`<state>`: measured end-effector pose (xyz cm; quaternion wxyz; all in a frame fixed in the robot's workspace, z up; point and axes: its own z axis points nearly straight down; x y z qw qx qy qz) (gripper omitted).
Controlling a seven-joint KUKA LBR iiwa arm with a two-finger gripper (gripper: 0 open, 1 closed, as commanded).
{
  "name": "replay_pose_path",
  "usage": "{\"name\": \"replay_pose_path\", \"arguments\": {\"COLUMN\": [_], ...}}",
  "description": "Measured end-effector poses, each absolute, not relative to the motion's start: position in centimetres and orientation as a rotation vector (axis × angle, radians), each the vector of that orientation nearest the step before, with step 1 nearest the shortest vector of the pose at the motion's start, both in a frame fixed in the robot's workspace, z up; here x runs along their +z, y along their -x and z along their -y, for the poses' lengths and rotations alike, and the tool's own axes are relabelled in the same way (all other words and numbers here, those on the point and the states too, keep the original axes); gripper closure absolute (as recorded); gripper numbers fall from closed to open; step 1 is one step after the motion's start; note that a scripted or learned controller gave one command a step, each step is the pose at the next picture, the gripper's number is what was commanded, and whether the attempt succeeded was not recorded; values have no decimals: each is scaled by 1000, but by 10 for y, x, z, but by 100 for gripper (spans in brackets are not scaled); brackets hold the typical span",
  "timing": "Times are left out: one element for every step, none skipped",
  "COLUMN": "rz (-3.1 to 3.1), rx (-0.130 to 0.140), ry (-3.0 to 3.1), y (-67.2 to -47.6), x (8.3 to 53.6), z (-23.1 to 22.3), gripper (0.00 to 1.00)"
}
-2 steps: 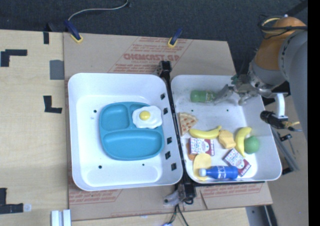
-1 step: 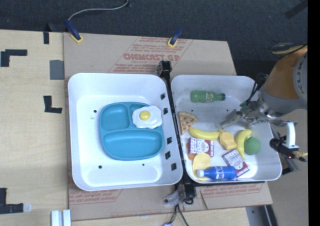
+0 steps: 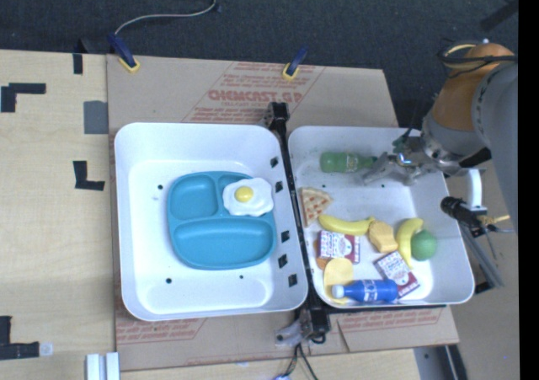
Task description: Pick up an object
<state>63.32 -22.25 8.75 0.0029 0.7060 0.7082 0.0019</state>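
The right bin point(image 3: 438, 193) holds several toy foods. A green bottle point(image 3: 340, 163) lies on its side near the bin's far wall. My gripper point(image 3: 389, 162) hangs low over the bin just right of that bottle's cap end, with the grey arm and its orange band point(image 3: 459, 100) behind it. Nothing can be seen held in it. Nearer the front lie a pizza slice point(image 3: 314, 202), a banana point(image 3: 344, 223), an orange block point(image 3: 382, 236), a second banana point(image 3: 408, 235) and a green ball point(image 3: 424, 244).
At the front of the right bin lie a blue bottle point(image 3: 367, 291), two red-and-white packets point(image 3: 337, 245) point(image 3: 394, 267) and a yellow piece point(image 3: 338, 270). The left bin point(image 3: 143, 151) holds a blue divided plate point(image 3: 221, 239) with a fried egg point(image 3: 246, 196) on its edge.
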Motion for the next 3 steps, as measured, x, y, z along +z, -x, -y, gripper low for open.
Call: {"name": "replay_pose_path", "arguments": {"rz": [-2224, -2220, -2219], "rx": [-1, 4, 2], "ry": [-2223, -2217, -2218], "y": [-552, -510, -510], "x": [91, 87, 96], "z": [223, 154, 154], "gripper": [0, 0, 100]}}
